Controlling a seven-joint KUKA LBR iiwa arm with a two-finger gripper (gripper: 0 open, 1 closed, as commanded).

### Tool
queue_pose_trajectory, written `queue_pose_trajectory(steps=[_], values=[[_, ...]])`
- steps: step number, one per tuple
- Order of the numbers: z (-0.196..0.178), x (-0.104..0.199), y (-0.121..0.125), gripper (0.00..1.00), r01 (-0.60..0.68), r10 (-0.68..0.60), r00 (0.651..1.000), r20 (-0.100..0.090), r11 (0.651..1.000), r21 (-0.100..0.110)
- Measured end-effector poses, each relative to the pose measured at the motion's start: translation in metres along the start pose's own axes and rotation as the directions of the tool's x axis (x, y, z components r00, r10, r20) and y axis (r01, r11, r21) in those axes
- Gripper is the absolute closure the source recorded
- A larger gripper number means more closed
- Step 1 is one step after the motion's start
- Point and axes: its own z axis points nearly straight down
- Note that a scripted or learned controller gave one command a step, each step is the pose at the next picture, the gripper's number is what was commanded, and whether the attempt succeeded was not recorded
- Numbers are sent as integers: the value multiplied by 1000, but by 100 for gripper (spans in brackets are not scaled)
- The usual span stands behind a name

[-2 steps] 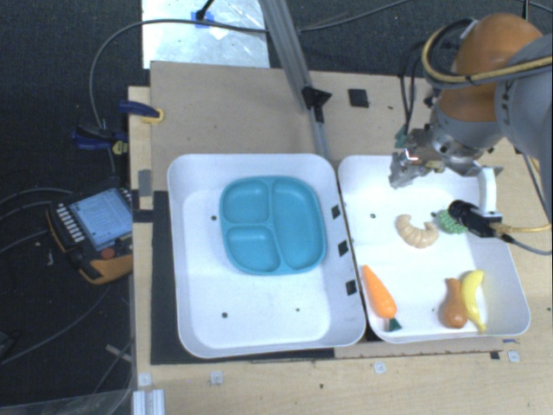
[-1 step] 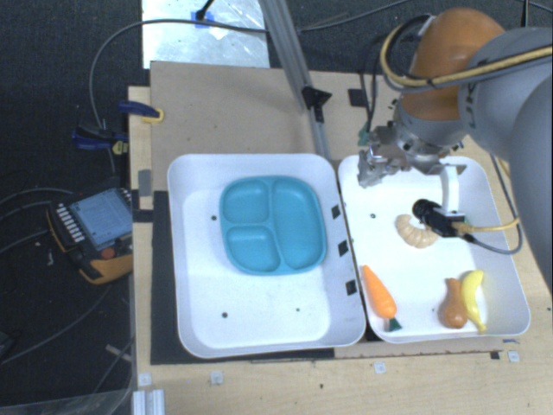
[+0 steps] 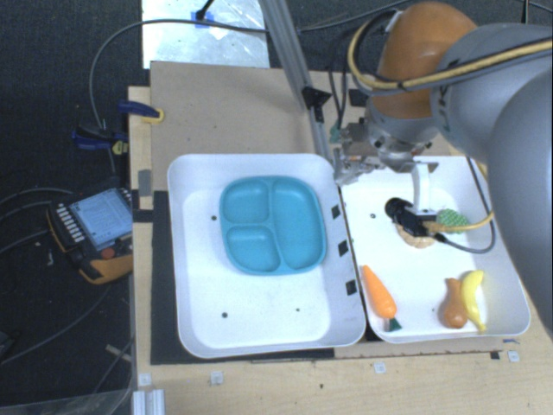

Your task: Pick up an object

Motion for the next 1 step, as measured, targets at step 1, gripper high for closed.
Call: queue_pose_trajectory(steps=[1], values=[[-4, 54, -22, 100, 0, 0, 1000, 0, 1000, 3]])
